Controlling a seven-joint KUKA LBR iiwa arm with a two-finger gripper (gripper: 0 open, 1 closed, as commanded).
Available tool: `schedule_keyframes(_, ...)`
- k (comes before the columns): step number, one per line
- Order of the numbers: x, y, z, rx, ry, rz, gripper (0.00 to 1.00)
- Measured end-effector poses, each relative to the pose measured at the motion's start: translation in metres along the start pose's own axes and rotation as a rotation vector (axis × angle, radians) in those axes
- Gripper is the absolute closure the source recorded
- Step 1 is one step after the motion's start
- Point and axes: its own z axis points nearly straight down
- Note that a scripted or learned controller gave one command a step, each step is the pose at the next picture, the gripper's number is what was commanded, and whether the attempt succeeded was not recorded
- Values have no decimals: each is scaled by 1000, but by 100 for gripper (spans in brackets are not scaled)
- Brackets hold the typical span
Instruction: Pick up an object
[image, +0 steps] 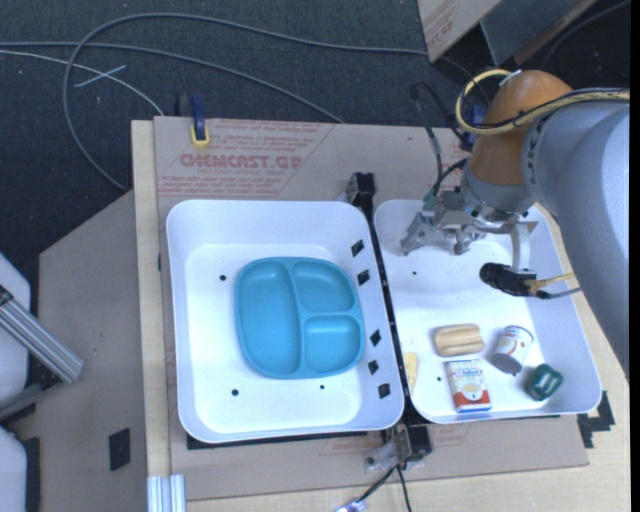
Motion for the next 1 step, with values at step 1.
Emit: schedule_keyframes(1,0,1,-12,-3,0,-1,100)
